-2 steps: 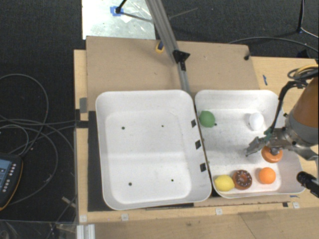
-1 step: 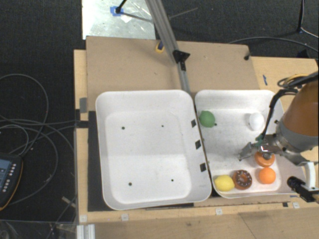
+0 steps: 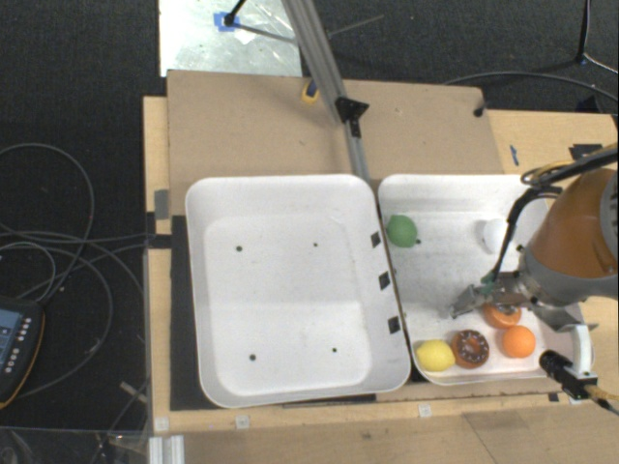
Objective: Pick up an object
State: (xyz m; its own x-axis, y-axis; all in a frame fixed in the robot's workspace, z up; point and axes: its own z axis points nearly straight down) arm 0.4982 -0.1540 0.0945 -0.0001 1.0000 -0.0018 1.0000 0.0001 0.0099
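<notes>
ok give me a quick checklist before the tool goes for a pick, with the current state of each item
1. Objects to pick in the right bin: ok; green ball, lemon, chocolate donut, orange ball.
2. Tool over the right bin: ok.
3. Tool lined up on one object: cannot tell.
4. Object between the fingers: cannot tell.
5. Green ball standing apart from the others: ok.

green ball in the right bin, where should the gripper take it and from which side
Grip the green ball across its middle, coming straight down from above. It is round, so any pair of opposite sides works, but the bin wall beside it crowds one side; set the fingers parallel to that wall.
</notes>
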